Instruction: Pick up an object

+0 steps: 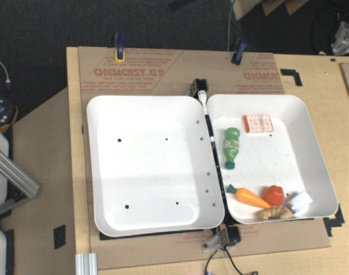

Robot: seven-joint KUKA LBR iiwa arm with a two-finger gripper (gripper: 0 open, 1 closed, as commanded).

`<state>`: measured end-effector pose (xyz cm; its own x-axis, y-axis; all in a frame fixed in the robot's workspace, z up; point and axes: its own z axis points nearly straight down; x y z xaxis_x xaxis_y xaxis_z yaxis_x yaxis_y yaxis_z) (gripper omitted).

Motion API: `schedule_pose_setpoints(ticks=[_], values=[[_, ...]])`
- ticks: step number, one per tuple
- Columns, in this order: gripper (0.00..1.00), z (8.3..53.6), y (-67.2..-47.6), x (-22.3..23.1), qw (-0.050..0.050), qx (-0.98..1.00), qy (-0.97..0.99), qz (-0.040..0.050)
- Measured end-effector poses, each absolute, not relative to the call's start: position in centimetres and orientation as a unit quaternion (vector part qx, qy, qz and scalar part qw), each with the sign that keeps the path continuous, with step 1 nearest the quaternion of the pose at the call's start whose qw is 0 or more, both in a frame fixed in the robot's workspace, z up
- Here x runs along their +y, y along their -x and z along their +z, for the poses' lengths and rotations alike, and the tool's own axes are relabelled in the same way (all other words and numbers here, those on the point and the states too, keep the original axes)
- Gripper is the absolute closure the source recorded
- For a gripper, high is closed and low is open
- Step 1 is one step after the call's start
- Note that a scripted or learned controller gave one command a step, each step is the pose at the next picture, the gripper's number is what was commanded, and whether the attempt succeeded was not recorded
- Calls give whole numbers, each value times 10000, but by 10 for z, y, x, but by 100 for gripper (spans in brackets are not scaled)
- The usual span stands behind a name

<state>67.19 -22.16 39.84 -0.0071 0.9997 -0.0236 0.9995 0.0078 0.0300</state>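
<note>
Whether the claw is open or closed cannot be told. The shallow white plastic bin on the right (312, 136) holds every loose thing: a small pink patterned box (258, 123) near its upper edge, a green plastic bottle (231, 146) lying by its left wall, and along its lower edge an orange toy carrot (248, 197), a round red toy fruit (273, 195), a knobbly tan root (275, 213) and a small pale wrapped piece (300, 202). The matching white bin on the left (145, 165) touches it at mid-frame, both on a brown cardboard sheet (163, 67).

Everything lies in the right bin (312, 130). Taking the bottle (231, 147) as the mark: the small packet (258, 123) sits just right of it and behind. Before it lies the carrot (249, 197), the tomato (273, 195) touching the carrot's right, the ginger root (275, 213) before both, against the front wall.
</note>
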Motion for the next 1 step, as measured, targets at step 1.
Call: schedule_pose_setpoints(ticks=[1], values=[[100, 409, -673, -221, 217, 7100, -7038, 27]])
